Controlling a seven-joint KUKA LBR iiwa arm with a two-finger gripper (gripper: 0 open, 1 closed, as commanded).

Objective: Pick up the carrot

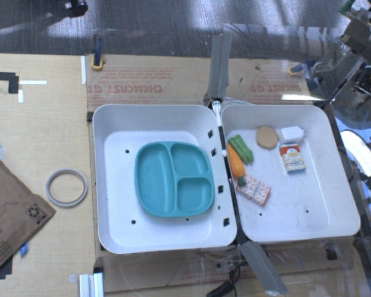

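The carrot [235,162] is a small orange piece lying in the right bin [309,218], close against its left wall. It runs roughly top to bottom, with a small green stub at its lower end. A green vegetable [241,148] lies touching its upper right side. A patterned red-and-white packet [253,190] lies just below its lower end.
The right bin also holds a round tan cookie [267,137], a white block [290,133] and a small red-and-white carton [292,158]. A teal divided plate [174,179] sits in the left bin [111,166]. A tape ring [66,187] and a cardboard box [12,215] lie on the bench at left.
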